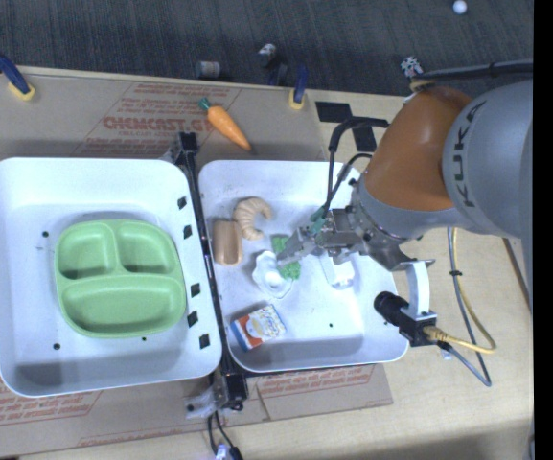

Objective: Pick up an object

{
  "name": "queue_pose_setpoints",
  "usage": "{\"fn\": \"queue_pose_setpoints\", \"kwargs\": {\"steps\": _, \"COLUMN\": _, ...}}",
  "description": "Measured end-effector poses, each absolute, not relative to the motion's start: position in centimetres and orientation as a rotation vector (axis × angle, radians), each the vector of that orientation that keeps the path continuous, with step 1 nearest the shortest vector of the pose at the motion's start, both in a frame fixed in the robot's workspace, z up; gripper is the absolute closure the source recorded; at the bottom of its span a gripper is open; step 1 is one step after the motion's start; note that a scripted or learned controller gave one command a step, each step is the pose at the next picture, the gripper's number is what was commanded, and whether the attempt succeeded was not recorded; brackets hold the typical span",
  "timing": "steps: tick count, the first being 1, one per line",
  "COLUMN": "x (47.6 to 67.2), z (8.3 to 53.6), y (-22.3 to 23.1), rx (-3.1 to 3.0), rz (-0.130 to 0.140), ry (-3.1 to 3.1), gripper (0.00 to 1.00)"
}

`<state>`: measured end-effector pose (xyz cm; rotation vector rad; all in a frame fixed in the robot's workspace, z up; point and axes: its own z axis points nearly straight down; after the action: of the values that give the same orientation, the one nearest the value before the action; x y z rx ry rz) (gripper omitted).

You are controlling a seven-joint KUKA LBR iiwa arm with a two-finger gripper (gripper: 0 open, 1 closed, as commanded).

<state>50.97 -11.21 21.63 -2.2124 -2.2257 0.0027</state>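
My gripper (300, 245) reaches in from the right and hangs low over the middle of the right bin (353, 343). Its tip sits just above a green and white item (276, 268), which it partly hides. A beige croissant (250, 215) lies to its upper left. A tan cylinder (224, 241) rests by the bin's left wall. A small carton (258, 327) with orange and blue print lies near the front edge. A clear item (339, 274) lies under the wrist.
The left bin (12, 353) holds a green divided plate (120, 277). A toy carrot (226, 126) lies on the cardboard behind the bins. A black clip (187, 146) sits where the bins meet. Yellow cable (468, 338) loops off the bench's right side.
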Motion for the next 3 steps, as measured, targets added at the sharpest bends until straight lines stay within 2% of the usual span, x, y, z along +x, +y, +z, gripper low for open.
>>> {"fn": "queue_pose_setpoints", "kwargs": {"steps": 1, "x": 50.8, "z": 9.2, "y": -12.5, "rx": -2.213, "rz": 0.002, "ry": -2.227, "gripper": 0.00}}
{"fn": "queue_pose_setpoints", "kwargs": {"steps": 2, "x": 51.0, "z": 10.3, "y": -12.5, "rx": -2.208, "rz": 0.001, "ry": -2.234, "gripper": 1.00}}
{"fn": "queue_pose_setpoints", "kwargs": {"steps": 3, "x": 47.7, "z": 21.9, "y": -14.7, "rx": -2.219, "rz": -0.001, "ry": -2.227, "gripper": 1.00}}
